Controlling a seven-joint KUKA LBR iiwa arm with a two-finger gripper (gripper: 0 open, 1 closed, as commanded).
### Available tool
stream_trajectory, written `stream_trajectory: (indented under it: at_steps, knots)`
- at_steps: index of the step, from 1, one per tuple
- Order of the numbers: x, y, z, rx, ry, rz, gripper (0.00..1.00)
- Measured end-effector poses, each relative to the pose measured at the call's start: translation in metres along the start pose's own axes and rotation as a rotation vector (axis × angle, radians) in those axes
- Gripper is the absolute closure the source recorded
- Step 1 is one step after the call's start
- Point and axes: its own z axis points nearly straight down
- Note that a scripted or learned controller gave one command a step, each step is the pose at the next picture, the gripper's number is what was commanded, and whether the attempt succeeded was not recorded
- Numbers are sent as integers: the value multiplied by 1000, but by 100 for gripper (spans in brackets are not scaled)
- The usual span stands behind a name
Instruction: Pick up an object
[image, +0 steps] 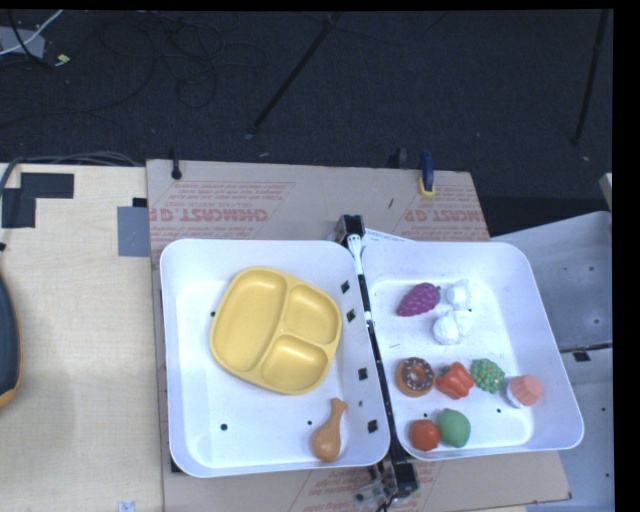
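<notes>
Nearest the lens, at the lower edge of the camera view, a tan toy drumstick (329, 432) lies on the floor of the left bin (190, 420), just below a yellow divided plate (277, 328) that rests flat in the middle of that bin. Both bins sit side by side on a cardboard sheet (220, 205) that covers the surface (70, 330). Across the divider, the right bin (540, 300) carries the remaining candidates. Along its near edge a red tomato (424, 434) touches a green fruit (454, 428). Behind them, from left to right, stand a chocolate doughnut (414, 376), a red pepper (455, 380), a green broccoli piece (488, 375) and a pink-topped cupcake (523, 390); the pepper sits close between its neighbours. Farther back, a purple grape bunch (418, 299) lies just beside a white lumpy item (454, 312) of uncertain identity. Judged from this layout, the task stands at its beginning: every object rests on a bin floor and nothing is lifted. Selection, approach, closure and lift all remain. Whether the end effector is released or clenched cannot be told. The drumstick appears the most isolated target; the items in the right bin are small, rounded, and crowded.
</notes>
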Motion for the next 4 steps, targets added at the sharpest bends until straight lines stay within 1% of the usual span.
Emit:
stream_trajectory:
  at_steps: [1,2,3,4]
  knots:
    - [119,-5,127,31,8,-6,0]
    - [143,-2,1,3,3,2,0]
    - [271,-2,8,19,5,-9,0]
    - [267,-2,-2,21,2,-2,100]
